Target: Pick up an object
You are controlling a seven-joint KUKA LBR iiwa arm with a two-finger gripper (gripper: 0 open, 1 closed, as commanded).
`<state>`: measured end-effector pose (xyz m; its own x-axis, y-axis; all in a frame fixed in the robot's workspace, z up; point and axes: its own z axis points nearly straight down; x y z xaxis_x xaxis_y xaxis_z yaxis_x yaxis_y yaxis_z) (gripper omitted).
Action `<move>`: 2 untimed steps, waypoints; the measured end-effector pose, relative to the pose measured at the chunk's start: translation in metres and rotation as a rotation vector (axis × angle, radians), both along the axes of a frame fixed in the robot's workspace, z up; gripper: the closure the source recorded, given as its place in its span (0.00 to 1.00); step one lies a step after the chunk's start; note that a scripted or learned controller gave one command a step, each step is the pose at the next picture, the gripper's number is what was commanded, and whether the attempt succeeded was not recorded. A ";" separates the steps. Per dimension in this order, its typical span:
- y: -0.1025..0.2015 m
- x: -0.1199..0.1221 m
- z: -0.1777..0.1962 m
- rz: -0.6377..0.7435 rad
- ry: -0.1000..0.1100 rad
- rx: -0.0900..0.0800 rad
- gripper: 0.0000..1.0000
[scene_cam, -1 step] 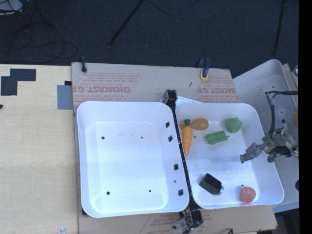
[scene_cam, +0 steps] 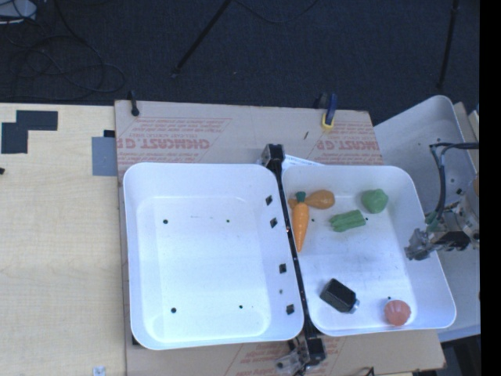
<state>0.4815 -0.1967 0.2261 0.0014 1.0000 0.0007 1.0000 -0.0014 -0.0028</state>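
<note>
The right bin (scene_cam: 368, 261) holds several objects. An orange carrot (scene_cam: 300, 224) lies against the divider, with an orange lump (scene_cam: 320, 200) just beside its top. A long green piece (scene_cam: 347, 221) and a rounder green piece (scene_cam: 375, 200) sit toward the far side. A black block (scene_cam: 339, 295) rests near the front, and a reddish ball (scene_cam: 397, 312) sits in the front right corner. My gripper (scene_cam: 419, 248) hangs at the bin's right rim, apart from every object, with nothing seen in it.
The left bin (scene_cam: 203, 257) stands beside the right one on a cardboard sheet (scene_cam: 196, 135), which a yellow clamp (scene_cam: 329, 116) holds at the back. Cables (scene_cam: 442, 171) loop above the gripper at the right edge. Wooden bench top (scene_cam: 55, 249) extends left.
</note>
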 end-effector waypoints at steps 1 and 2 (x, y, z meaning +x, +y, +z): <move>0.081 0.038 0.181 0.012 -0.019 -0.002 1.00; 0.176 0.000 0.280 0.013 -0.013 0.002 1.00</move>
<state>0.4819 -0.0206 0.5062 -0.0119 0.9999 0.0024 0.9999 0.0119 0.0102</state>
